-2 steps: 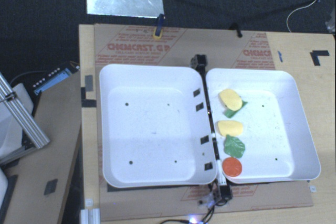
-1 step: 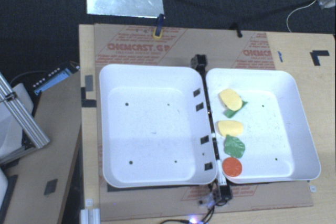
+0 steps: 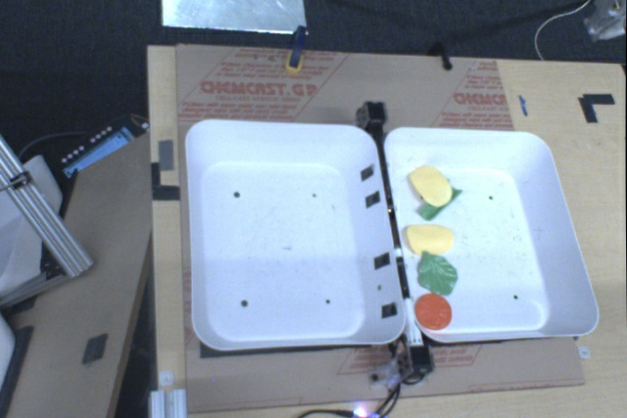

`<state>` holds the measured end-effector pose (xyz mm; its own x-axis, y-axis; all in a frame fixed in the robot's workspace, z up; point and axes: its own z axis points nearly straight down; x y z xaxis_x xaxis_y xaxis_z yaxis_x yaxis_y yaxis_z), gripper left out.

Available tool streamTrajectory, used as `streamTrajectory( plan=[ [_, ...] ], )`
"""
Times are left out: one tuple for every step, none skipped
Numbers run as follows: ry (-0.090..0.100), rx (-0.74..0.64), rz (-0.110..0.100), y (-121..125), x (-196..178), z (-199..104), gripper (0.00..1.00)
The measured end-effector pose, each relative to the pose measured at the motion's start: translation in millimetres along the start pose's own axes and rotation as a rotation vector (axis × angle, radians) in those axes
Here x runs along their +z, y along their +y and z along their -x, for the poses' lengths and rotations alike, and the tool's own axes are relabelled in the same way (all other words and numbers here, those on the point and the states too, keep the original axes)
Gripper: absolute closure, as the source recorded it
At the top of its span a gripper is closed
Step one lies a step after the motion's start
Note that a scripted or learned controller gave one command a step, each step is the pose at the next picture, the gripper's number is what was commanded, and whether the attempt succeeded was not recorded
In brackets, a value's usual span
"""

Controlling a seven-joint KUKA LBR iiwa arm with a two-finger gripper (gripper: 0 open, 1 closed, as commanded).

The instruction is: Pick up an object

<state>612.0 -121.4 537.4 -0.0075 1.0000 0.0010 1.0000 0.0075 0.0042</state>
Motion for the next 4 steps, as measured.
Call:
streamTrajectory(
  plan=[
    [0.000,0.001,-0.002,-46,1,-32,1.00],
    [0.001,0.000,-0.002,-112,1,-76,1.00],
    [0.000,-0.001,-0.018,-127,147,-127,1.00],
    [-0.006,0.015,0.013,-125,23,-33,1.00]
  ],
)
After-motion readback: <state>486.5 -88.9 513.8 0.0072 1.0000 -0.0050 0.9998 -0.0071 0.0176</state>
